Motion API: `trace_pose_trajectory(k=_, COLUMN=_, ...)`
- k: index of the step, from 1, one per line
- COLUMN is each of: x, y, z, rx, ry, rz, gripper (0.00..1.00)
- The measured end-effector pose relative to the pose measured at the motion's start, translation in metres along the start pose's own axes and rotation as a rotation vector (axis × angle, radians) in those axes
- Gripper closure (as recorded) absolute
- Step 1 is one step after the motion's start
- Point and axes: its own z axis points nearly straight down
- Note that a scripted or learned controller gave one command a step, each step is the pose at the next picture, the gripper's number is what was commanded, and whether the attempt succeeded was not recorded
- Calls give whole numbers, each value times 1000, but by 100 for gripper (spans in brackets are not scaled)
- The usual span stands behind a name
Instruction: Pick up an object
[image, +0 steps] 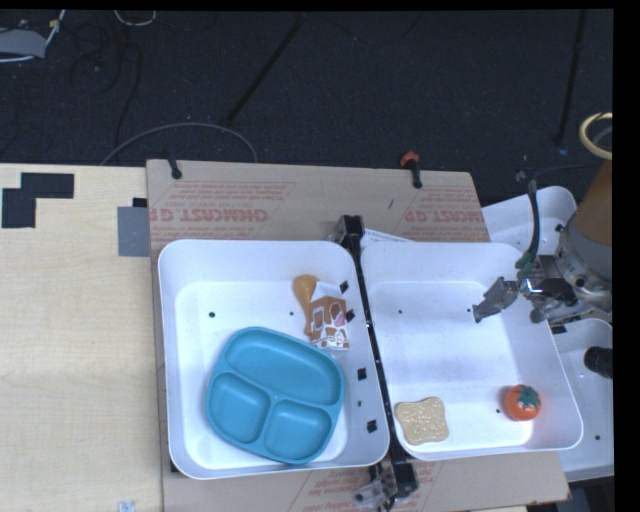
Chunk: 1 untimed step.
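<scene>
The pincer (503, 297) hangs at the right of the frame, over the right bin (440, 270), spread apart with nothing in it. Nothing is picked up yet. The orange tomato toy (521, 402) and the tan toast (422, 420) lie low in that bin, well apart from the pincer.

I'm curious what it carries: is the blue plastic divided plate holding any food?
Empty. The blue plastic divided plate lies flat in the left white bin, and all three compartments show bare blue.
</scene>
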Motion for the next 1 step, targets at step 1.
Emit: trace_pose_trajectory(k=1, x=0, y=2, z=-5, rx=-10, ry=-2, rz=-2, gripper=0)
